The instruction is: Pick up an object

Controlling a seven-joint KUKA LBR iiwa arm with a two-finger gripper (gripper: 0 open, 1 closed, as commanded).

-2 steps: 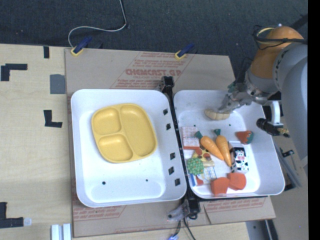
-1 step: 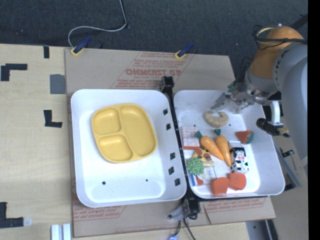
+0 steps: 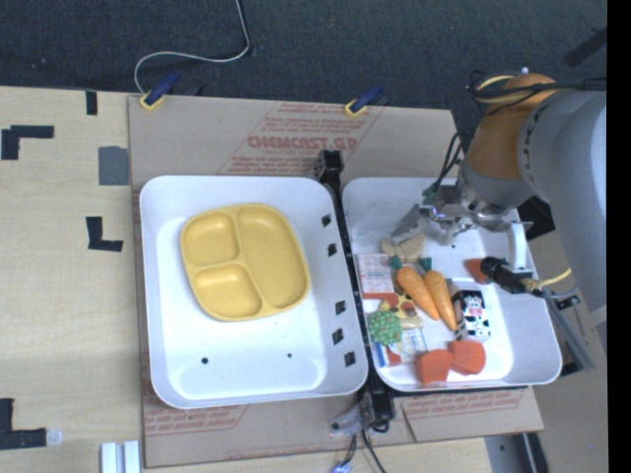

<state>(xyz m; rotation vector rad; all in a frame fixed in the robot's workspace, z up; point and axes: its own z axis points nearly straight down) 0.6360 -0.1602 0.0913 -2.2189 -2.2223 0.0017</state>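
The arm [image 3: 537, 156] comes in from the right, its orange band [image 3: 501, 136] sitting above the wrist, and it bends down over the upper part of the right bin [image 3: 537, 363]. The jaws [image 3: 426, 227] hang low there, near the bin's floor, with grey metal parts pointing toward the divider between the bins. Whether they are open or closed cannot be told from this slanted view, and nothing can be seen held between them.

Just below the jaws lies a small pale object [image 3: 408, 253], too blurred to name. Further below and slightly right of the jaws rest two toy carrots [image 3: 430, 296], side by side and tilted. Left of the carrots lies a flat printed card [image 3: 374, 276]. Right of the carrots stands a small black-and-white piece [image 3: 474, 313]. Well below the jaws, near the bin's lower rim, sit two red-orange blocks [image 3: 452, 362] and a green leafy toy [image 3: 385, 327].

Far left of the jaws, in the left bin [image 3: 246, 372], lies a yellow divided plate [image 3: 244, 261]. Both bins rest on a cardboard sheet [image 3: 286, 141] on the table [image 3: 59, 294].
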